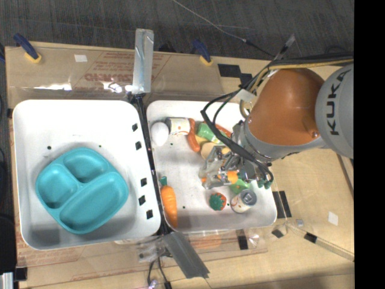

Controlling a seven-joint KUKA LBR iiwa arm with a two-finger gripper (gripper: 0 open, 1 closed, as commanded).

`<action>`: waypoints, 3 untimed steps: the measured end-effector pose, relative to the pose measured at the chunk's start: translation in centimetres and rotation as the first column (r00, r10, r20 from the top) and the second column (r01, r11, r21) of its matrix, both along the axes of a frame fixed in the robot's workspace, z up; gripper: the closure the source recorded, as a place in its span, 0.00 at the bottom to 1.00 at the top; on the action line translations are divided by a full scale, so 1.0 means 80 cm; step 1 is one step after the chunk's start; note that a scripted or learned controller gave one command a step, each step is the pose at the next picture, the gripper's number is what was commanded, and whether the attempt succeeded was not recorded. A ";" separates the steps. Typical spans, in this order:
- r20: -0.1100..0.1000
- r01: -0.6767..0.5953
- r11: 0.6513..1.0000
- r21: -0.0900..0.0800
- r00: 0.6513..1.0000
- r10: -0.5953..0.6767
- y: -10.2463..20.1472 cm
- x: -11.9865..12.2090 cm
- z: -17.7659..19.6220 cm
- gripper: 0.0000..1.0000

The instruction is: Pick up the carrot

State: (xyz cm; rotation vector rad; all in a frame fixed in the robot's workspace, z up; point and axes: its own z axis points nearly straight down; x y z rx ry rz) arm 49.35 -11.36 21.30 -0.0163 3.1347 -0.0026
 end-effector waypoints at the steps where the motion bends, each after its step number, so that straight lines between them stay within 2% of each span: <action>1: -0.002 0.333 0.943 0.002 0.943 -0.333 0.004 0.024 0.078 1.00; 2: -0.009 0.360 0.933 0.001 0.933 -0.360 0.056 0.133 0.035 1.00; 3: -0.007 -0.126 0.992 0.001 0.992 0.126 0.129 0.045 0.048 1.00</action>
